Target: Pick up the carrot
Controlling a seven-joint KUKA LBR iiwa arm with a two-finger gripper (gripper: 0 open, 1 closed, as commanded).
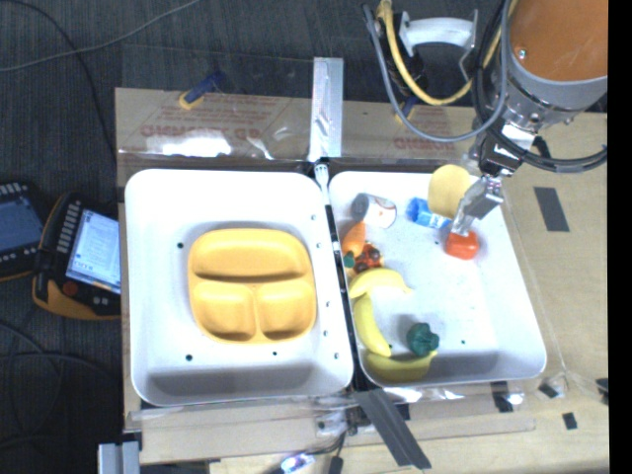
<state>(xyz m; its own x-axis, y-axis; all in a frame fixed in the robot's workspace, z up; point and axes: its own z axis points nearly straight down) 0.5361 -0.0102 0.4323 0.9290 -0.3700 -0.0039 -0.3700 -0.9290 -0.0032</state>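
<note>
The carrot (354, 237) is a short orange piece lying in the right bin (513, 304), close against its left wall. It sits just above a dark cluster of small berries (367, 258). My gripper (471, 220) hangs over the bin's upper right part, well to the right of the carrot. Directly below its tip lies an orange-red round object (462, 246); I cannot make out whether the two touch. The grey arm with its orange band (563, 18) reaches in from the top right.
Near the gripper are a yellow round fruit (447, 188) and a small blue item (424, 212). A grey-white can (373, 208) lies above the carrot. A banana (378, 326) and a green piece (423, 339) lie at the bin's front. The left bin (158, 354) holds a yellow divided tray (253, 282).
</note>
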